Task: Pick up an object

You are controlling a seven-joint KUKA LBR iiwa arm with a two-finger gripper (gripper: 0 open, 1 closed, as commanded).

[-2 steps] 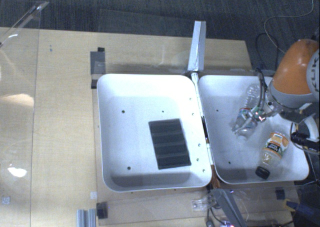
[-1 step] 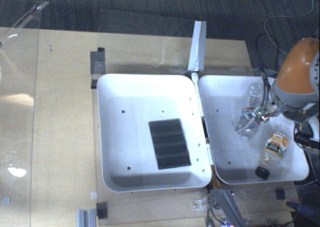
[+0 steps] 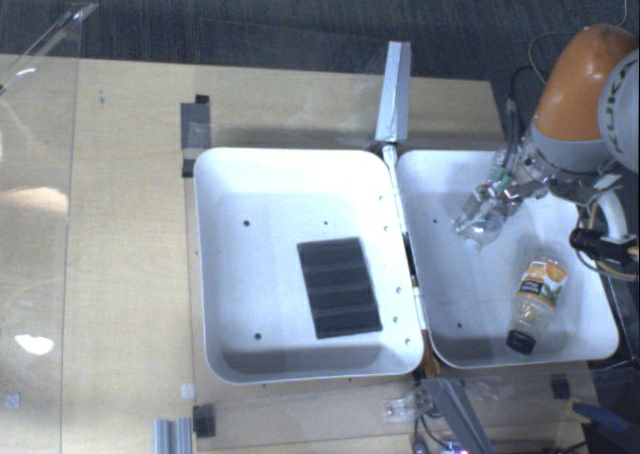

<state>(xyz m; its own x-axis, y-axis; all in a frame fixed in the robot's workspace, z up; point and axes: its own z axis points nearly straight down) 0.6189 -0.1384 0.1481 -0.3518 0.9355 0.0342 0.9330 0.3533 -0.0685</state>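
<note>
Two shallow white bins sit side by side on a wooden bench, seen from above. My claw [image 3: 478,222] hangs low in the right bin [image 3: 440,192], toward its far edge and about midway across. Whether it is spread or pressed together, I cannot tell. I judge it carries nothing. A small bottle [image 3: 535,300] with an orange label and dark cap lies on its side near that bin's near right corner, apart from my claw. A black ridged slab [image 3: 339,287] lies flat mid-floor in the left bin [image 3: 230,192]. By my reading, the pick is yet to happen.
</note>
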